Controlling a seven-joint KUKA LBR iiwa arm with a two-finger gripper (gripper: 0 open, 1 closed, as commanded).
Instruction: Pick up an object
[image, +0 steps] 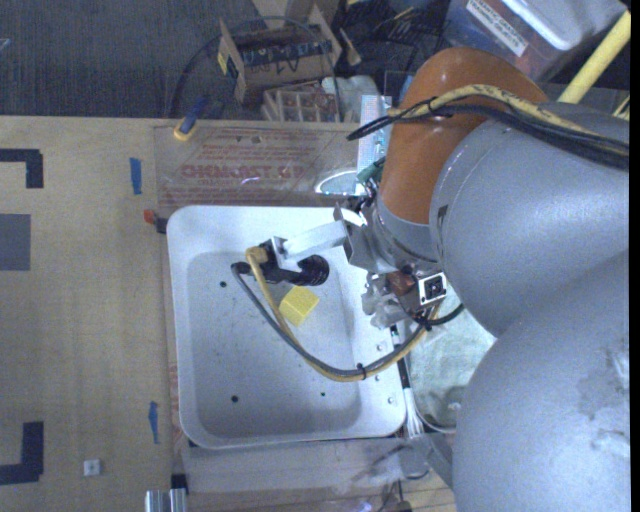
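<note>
The small yellow block (298, 305) is lying in the middle of the shallow white bin (200, 400), so we are guessing nothing is picked up yet. The gripper (388, 298) is hanging near it on the right; we cannot tell if it is open or closed.

The grey arm (540, 250) runs off the right and bottom edges of the frame and covers most of the right-hand bin (445, 365). The gripper (386, 300), centre right, is largely hidden under the wrist (405, 235). Dark specks (234, 399) on the left bin (200, 350)'s floor are too small to identify.
</note>
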